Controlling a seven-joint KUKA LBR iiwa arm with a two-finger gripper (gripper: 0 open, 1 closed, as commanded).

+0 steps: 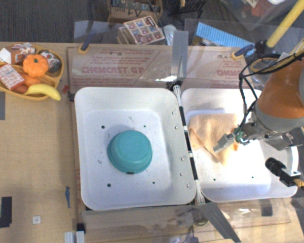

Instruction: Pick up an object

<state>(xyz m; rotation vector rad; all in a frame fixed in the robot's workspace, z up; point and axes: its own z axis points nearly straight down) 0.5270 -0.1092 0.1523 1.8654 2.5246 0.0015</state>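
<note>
Two shallow white bins were seen side by side on the tabletop (30, 156). In the left bin (91, 110) a teal bowl (130, 151) was placed upside down, round and smooth, near the middle. In the right bin (253, 186) a tan cloth (210, 130) was spread, crumpled and folded at its lower corner, against the bin's left side. The end effector (228, 142) was lowered to the cloth's right edge; whether its fingers were apart or together could not be told. A small orange spot was seen beside it.
</note>
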